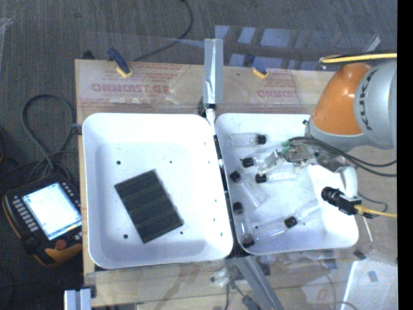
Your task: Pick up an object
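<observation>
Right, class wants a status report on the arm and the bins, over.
Gripper low over right bin. Clear vials scattered there, none lifted. Black pad in left bin.

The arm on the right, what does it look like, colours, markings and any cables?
The arm has a rounded grey body with a broad orange band and dark lettering on the grey shell. Below the band, the gripper is a small metal and green assembly. Thin dark cables loop beside it, and a yellow cable runs past a black fitting.

A dark grey ribbed carpet floor (pixel 77 18) surrounds the pale wooden surface (pixel 161 86). A black cable (pixel 39 118) loops across the floor at the left.
</observation>
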`<state>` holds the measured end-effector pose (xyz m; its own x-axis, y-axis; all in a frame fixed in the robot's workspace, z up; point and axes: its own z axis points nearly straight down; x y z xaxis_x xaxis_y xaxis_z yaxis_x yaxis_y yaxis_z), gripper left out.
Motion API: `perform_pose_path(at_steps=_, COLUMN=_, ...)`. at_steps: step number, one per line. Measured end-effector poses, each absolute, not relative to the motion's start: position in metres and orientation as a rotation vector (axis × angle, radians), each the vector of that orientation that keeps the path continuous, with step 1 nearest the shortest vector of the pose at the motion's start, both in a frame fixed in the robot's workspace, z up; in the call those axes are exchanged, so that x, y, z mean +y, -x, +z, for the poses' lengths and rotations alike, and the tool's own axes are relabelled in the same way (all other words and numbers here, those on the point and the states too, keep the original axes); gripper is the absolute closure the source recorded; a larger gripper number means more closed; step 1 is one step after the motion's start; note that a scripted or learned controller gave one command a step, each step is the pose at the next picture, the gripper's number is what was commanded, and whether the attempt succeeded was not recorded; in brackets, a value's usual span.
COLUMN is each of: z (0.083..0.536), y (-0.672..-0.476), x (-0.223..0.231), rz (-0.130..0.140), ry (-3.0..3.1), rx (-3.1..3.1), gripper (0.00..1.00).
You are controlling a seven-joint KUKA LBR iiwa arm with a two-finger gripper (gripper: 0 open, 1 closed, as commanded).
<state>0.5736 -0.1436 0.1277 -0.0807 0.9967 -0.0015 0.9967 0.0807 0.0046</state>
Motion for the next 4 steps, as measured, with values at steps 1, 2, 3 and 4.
perform_pose_path(at_steps=1, z=0.116, y=-0.556, x=-0.15, rz=0.046, ry=-2.054, rx=2.321, gripper=0.0)
perform_pose_path(at_steps=2, z=0.09, y=-0.603, x=-0.14, rz=0.012, ry=-1.918, rx=2.472, gripper=0.0)
perform_pose_path(at_steps=3, z=0.1, y=-0.603, x=-0.141, rz=0.011, ry=-1.922, rx=2.469, gripper=1.0)
perform_pose_path(at_steps=4, z=0.228, y=-0.658, x=-0.109, rz=-0.002, ry=-1.868, rx=2.523, gripper=1.0)
